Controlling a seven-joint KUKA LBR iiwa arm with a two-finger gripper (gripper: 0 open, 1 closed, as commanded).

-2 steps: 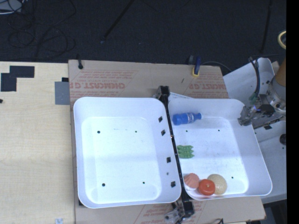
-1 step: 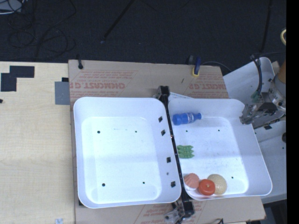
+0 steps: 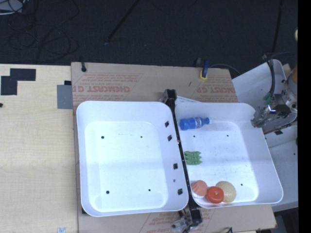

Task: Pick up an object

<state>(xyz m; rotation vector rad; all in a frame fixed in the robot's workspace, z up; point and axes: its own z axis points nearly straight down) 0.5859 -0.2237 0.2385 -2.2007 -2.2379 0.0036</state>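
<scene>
L bin [image 3: 92, 130] sat beside R bin [image 3: 262, 152]. In R bin: blue bottle [image 3: 194, 123] lay on its side nr top-left; green item [image 3: 192, 158] by the divider; pink piece [image 3: 198, 187], red round obj [image 3: 215, 194] & tan ball [image 3: 226, 190] clustered at bottom. Gripper [image 3: 271, 114] was over R bin's upper-right rim; how far open, can't tell.

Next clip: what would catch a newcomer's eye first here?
Probably the small splash of colour in the right bin: a blue bottle lying near its far left corner, a green pea pod by the left wall, and a red tomato clustered with two pale round items at the near edge. The hand sits off at the bin's far right corner.
</scene>
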